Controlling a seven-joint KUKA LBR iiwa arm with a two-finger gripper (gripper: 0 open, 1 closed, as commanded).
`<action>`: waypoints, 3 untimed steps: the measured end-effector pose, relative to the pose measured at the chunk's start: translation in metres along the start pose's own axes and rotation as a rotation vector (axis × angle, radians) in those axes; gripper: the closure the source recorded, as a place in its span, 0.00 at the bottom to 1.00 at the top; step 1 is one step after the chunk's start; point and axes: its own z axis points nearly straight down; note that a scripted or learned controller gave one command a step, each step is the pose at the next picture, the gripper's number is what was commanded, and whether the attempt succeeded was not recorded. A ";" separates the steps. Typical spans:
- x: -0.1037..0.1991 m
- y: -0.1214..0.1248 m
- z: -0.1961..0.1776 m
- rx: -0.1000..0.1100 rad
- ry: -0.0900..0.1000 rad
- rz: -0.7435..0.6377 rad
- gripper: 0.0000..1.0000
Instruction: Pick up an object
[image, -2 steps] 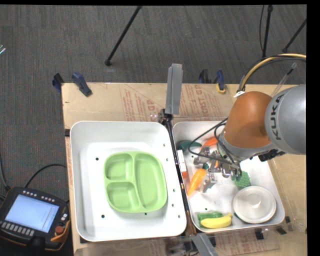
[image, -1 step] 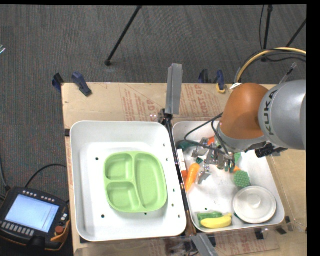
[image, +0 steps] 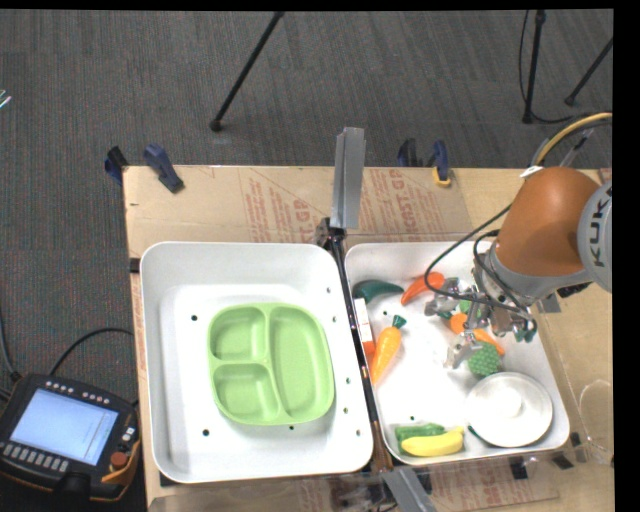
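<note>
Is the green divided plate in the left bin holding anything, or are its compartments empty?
Empty. The green three-compartment plastic plate lies flat in the left white bin, and all three compartments show only bare green surface.

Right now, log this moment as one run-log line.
arm: over right bin | pincer: low, above green toy, grasp unconfirmed | left bin: green divided plate | nearby: toy carrot, white bowl

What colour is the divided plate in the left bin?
Light green, seen clearly in the camera view.

Two bins sit side by side on the desk (image: 250, 200): the left bin (image: 170, 300) holds a divided plate (image: 270, 362); the right bin (image: 555, 400) holds a carrot (image: 386, 350), a bowl (image: 510, 408) and a banana (image: 435, 444) at its front
</note>
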 end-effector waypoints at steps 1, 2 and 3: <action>-0.002 0.000 -0.011 0.000 -0.004 0.000 1.00; -0.001 0.001 -0.010 0.000 -0.003 -0.001 0.00; -0.003 0.001 -0.021 0.000 -0.008 -0.001 1.00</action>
